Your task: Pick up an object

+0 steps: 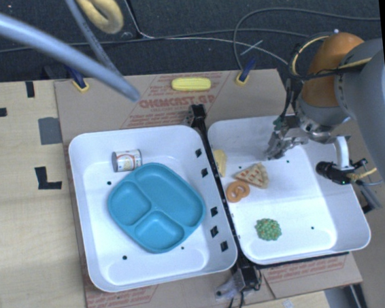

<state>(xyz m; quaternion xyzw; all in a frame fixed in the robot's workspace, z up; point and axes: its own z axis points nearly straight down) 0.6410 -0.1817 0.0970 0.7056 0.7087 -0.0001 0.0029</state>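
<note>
Two shallow white bins (98, 262) sit side by side. The left bin holds one blue three-compartment plastic tray (155, 206) and one small tin can (127, 161). The right bin holds a pizza-slice toy (252, 176), a brown pretzel (237, 192), a green broccoli floret (268, 229) and a half-hidden yellow piece (219, 161). The gripper (275, 149) hangs above the right bin, apart from the toys.

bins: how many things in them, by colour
blue: 1, the divided tray
white: 1, the small can
yellow: 1, the piece by the divider
orange-tan: 2, the waffle wedge and the pretzel
green: 1, the broccoli
total: 6
</note>
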